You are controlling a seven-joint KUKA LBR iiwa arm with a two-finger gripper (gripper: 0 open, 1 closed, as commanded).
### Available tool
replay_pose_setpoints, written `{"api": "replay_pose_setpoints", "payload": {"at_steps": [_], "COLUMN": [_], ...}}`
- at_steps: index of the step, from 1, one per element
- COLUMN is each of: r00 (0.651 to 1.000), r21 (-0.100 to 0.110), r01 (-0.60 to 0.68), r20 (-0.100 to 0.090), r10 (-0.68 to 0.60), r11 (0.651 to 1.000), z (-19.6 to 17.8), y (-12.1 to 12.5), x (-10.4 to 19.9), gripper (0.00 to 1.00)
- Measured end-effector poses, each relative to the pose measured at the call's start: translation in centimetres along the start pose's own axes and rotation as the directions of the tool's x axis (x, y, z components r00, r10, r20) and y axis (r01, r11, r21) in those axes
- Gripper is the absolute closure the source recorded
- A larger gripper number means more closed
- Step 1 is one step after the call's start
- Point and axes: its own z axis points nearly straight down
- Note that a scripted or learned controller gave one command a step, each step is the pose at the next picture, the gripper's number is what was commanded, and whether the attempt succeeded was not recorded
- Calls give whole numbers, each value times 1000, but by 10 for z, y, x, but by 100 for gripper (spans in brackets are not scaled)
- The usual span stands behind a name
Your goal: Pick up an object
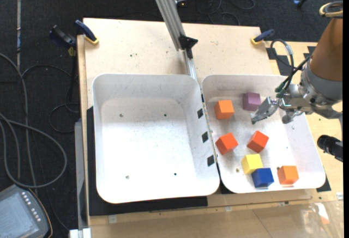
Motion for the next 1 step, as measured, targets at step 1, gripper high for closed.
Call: {"api": "replay_pose_setpoints", "payload": {"at_steps": [1], "r00": [1000], "r21": [-4], "r01": [-2], "r20": [0], "r10": [2], "r11": [1000], "z": [-2], "y": [0], "x": [0], "gripper": [0]}}
